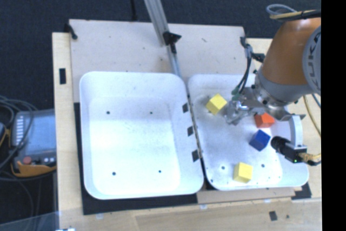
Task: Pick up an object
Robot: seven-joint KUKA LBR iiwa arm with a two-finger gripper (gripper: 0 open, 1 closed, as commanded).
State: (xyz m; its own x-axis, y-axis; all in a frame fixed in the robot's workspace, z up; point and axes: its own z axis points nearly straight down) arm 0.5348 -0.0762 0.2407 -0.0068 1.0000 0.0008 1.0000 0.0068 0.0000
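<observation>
The right bin (216, 178) holds several small blocks. A yellow block (217, 104) lies near the bin's upper left, and a second yellow block (243, 172) sits near its front edge. A blue block (260, 140) rests at mid-right, with an orange-red block (264, 120) just above it, partly covered by the arm. My gripper (235, 114) hangs low over the bin's middle, just right of the upper yellow block and left of the orange-red block. Nothing shows between its fingers.
The left bin (135, 132) lies beside the right one, past a divider with black clips. A slanted metal pole (154, 5) rises behind the bins. The arm's orange band (289, 57) looms over the right bin's far corner. A pendant and cables sit at far left.
</observation>
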